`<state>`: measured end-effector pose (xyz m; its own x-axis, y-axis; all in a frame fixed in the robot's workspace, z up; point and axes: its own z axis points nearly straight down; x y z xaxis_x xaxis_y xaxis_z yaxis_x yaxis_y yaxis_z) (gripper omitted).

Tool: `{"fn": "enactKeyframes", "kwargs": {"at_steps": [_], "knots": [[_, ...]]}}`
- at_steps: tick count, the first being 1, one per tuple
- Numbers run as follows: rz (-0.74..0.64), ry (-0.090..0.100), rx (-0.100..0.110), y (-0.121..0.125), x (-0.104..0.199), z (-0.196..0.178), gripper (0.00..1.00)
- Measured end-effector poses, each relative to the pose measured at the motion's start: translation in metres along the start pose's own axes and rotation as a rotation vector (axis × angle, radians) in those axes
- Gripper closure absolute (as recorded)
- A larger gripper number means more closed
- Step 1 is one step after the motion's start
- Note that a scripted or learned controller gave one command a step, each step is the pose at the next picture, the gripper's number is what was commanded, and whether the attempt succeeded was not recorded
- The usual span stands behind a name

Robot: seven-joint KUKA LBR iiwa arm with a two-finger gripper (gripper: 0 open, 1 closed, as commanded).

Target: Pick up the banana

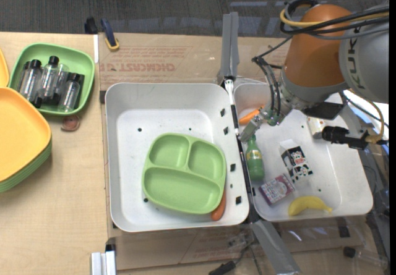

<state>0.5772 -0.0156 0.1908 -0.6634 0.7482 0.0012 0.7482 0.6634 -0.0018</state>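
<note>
jaws (pixel 267 118): hang over right bin's far-left corner, near an orange item; grip state can't be told | banana (pixel 309 206): lies free at near edge of right bin (pixel 356 196), well apart from jaws, past green bottle (pixel 254 161) and small packets | progress: pickup not begun; reach, descent, grasp all left

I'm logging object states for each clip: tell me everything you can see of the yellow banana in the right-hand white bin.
The yellow banana is a small, curved piece with a smooth, evenly coloured skin that looks like plastic, and it appears whole. It lies flat on the floor of the right white bin, near the front edge, its curve arching upward in the picture and its ends pointing left and right. A small purple packet sits just up and left of it; whether they touch is unclear. The gripper is well away, near the bin's far left side.
</note>
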Motion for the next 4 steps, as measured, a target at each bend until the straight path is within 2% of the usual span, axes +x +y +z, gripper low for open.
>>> {"fn": "enactKeyframes", "kwargs": {"at_steps": [1,2,4], "knots": [[-0.172,-0.001,-0.001,-0.006,0.014,0.0,0.0],[-0.257,-0.001,-0.001,-0.011,0.021,0.0,0.0],[-0.515,-0.002,-0.002,-0.027,0.018,0.0,0.0]]}}
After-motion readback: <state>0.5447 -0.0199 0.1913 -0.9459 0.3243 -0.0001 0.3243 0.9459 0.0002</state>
